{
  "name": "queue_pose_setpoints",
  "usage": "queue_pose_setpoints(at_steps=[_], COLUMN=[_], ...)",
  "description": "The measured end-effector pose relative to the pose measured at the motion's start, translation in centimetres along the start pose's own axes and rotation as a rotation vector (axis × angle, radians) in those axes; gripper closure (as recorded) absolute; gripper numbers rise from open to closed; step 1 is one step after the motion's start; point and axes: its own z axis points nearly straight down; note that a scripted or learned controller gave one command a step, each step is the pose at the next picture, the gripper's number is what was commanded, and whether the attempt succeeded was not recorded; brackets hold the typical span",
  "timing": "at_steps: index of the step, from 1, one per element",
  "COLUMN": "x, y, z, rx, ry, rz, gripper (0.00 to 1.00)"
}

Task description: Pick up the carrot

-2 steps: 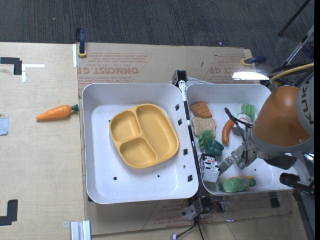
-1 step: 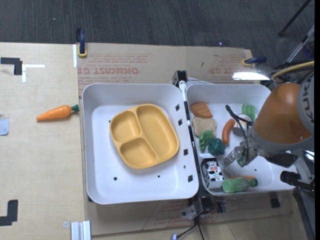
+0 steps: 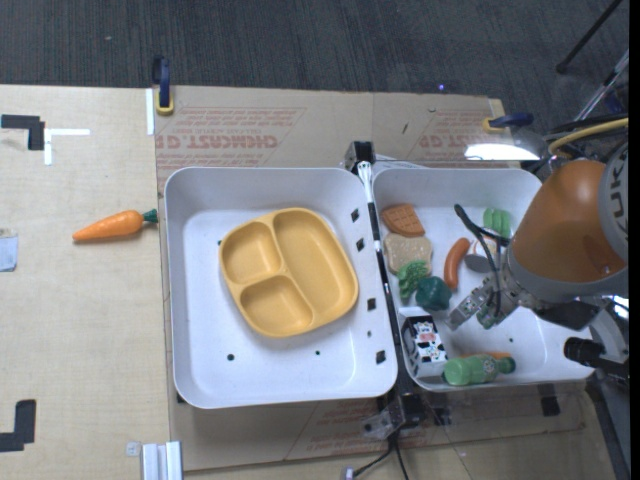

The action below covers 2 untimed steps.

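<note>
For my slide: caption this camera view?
Gripper over the right bin; carrot lies outside, left of the bins.

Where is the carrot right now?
The carrot lies on the bench at the camera view's left, outside both bins, just left of the bin holding the yellow plate.

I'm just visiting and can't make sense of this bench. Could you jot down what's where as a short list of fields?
left bin: holds a yellow divided plate
right bin: toy foods, among them a sausage, broccoli and a green bottle
carrot: on the bench outside both bins, far left
arm: over the right bin
gripper: low in the right bin, far from the carrot
</note>
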Motion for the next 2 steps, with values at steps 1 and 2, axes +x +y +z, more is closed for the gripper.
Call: queue_pose_setpoints(at_steps=[1, 2], x=[-0.3, 7.6], y=[0.2, 6.2], z=[-0.9, -8.1], rx=[-0.005, 0.008], ry=[-0.005, 0.013], rz=[0.003, 0.357], gripper=[1.0, 1.0])
